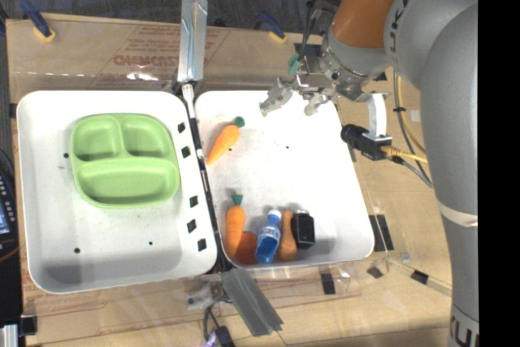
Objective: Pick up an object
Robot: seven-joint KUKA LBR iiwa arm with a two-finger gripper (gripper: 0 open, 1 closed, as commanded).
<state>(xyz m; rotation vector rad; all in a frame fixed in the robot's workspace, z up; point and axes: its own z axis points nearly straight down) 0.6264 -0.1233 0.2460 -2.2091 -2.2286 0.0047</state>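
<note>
Carrot (pixel 223 142) lies below-left of empty tool (pixel 294 100)

Divided plate (pixel 126 158) in left bin (pixel 41 256)

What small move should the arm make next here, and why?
Probably swing the tool toward the lone carrot and line up above it. The tool hangs over the right bin's far edge with nothing between its fingers, which are spread. That carrot lies apart from other things, while the second carrot, the blue bottle and the black item crowd the near wall.
</note>
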